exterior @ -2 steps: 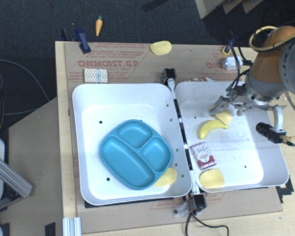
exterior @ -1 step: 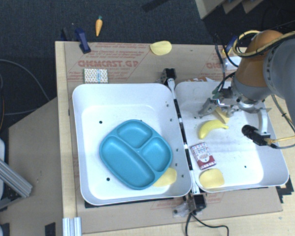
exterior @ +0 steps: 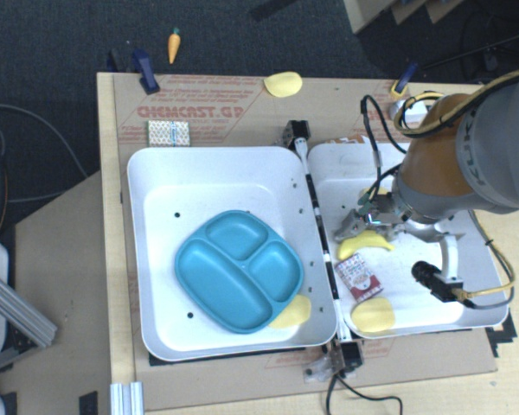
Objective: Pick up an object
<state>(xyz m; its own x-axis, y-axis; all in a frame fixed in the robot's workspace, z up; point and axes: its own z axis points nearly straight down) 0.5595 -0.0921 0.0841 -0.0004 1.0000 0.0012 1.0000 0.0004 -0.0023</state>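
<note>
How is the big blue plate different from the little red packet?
The blue plate is much bigger than the red packet. The plate is plain blue with three compartments; the packet is flat, red and white with print on it. The plate lies in the left bin, the packet in the right bin, close below the gripper. Both lie flat on a white bin floor, and nothing holds either one.
</note>
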